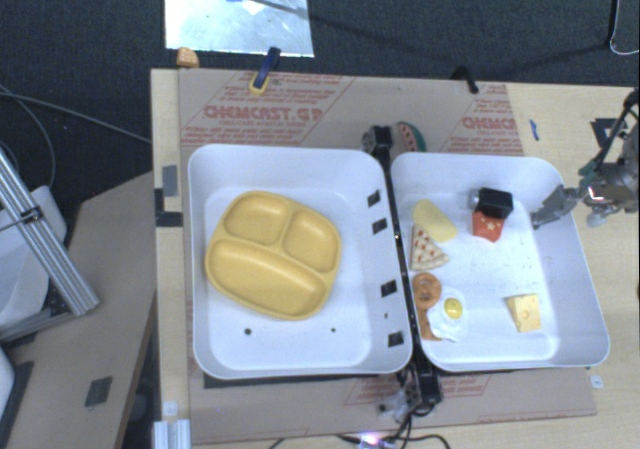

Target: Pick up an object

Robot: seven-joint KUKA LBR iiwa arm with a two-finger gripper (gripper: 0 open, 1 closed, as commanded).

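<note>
Camera view: red "CHEMCAST GP" lettering reads across the brown cardboard sheet (330, 107) under both bins. The left white bin (215, 337) holds a yellow three-compartment plastic tray (272, 253), long axis slanting down-right, with bare floor around it. The right white bin (575, 332) carries a red-and-black block (490, 214), a pizza-slice toy (427, 250), a fried-egg toy (450, 312) and a cheese wedge (523, 312). The grey gripper (553, 205) sits at that bin's right rim, gripping nothing; how wide it gapes, I cannot tell.
</note>
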